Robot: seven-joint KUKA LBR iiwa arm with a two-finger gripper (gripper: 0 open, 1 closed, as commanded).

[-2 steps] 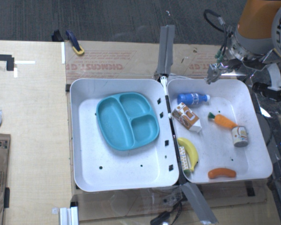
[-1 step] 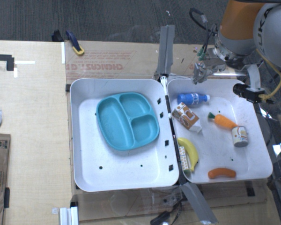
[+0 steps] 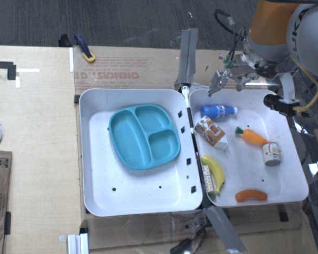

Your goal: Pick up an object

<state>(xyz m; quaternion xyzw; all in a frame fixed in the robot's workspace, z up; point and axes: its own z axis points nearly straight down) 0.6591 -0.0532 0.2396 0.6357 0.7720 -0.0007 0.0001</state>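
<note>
My fingers (image 3: 221,81) are hovering over the right bin's (image 3: 292,142) back rim above the blue bottle (image 3: 218,111), holding nothing; they look spread, I think.

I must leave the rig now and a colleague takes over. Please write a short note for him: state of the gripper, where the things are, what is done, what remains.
Gripper: above the far edge of the right bin, holding nothing; whether open or shut is unclear.
Right bin: blue bottle, small carton, toy carrot, small can, banana, sausage.
Left bin: blue divided plate.
Done: nothing picked yet.
Left: grasp and lift one object; the bottle lies nearest the gripper.
</note>
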